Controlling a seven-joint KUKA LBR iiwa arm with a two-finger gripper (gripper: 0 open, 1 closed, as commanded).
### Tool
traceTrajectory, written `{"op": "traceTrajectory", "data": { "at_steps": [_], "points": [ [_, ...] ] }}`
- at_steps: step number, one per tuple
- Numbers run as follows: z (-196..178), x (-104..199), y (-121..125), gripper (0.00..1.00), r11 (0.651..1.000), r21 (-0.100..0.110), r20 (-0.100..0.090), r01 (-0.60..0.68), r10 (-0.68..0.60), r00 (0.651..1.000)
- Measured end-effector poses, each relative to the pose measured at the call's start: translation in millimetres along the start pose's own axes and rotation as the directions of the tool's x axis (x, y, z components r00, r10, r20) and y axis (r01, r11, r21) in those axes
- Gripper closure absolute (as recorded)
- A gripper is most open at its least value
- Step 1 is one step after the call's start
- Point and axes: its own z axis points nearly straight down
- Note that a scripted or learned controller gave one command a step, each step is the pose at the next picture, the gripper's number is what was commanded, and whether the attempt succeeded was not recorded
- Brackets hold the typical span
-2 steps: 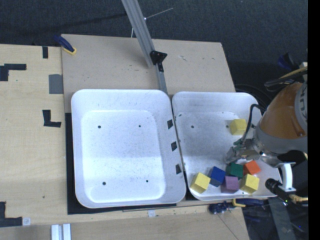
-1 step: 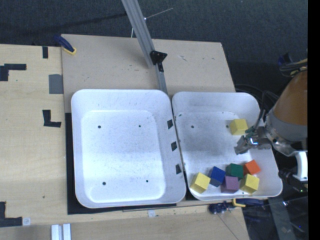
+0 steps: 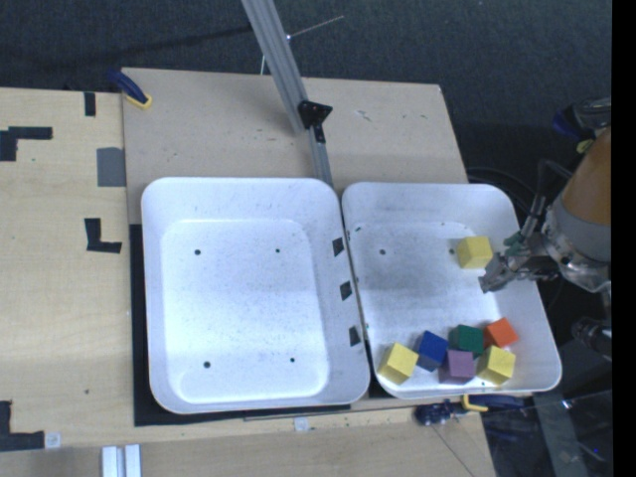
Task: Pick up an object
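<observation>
The bench [image 3: 248,137] is pale wood, scuffed, with black tape marks and a grey patch along its left part, and dark floor or cloth lies beyond its far edge. Two shallow white bins sit side by side on a black mat; take the right bin [image 3: 417,217] as the landmark. To its left, touching along the rim, is the left bin [image 3: 238,207]. A grey metal pole [image 3: 273,43] slants up from just behind the seam between them. Inside the right bin, a yellow cube [image 3: 474,251] lies alone near the right wall. Along its near wall cluster another yellow cube [image 3: 398,362], a blue cube [image 3: 431,348], a green cube [image 3: 465,339], a purple cube [image 3: 459,364], an orange cube [image 3: 501,332] and a third yellow cube [image 3: 498,365]. The end effector [image 3: 497,276] hangs over the bin's right wall, just beside the lone yellow cube; whether it is open or closed I cannot tell.
</observation>
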Motion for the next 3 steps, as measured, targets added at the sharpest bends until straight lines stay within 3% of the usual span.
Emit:
{"op": "traceTrajectory", "data": {
  "at_steps": [1,2,3],
  "points": [
    [-63,-3,4,1.0,1.0,-0.002,0.001,0.0,0.0,1.0],
    [-45,48,12,1.0,1.0,0.005,-0.003,0.004,-0.004,1.0],
    [-49,100,22,1.0,1.0,0.004,-0.003,0.006,-0.006,1.0]
  ]
}}
